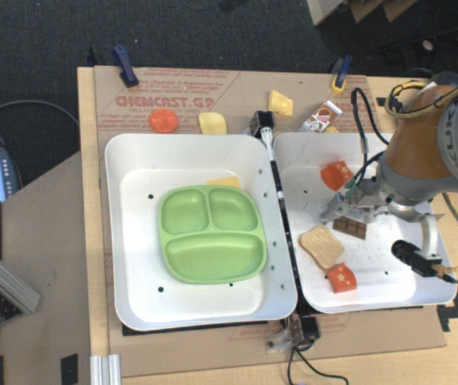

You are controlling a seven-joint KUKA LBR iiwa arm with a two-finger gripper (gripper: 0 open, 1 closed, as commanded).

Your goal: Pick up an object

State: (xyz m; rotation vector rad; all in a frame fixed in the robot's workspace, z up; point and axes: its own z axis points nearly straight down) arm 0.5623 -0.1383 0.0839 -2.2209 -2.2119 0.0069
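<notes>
Camera view puts the end effector (349,212) low in the right bin (373,295), over a brown chocolate-like bar (350,228); whether it grips, I cannot tell. Judged step: descent onto the bar. Next: pinch it, then lift clear of the toast slice (322,247).

grey arm reaching in from the right, orange band up by the wrist, gripper (349,212) pointing down, hanging low
</notes>
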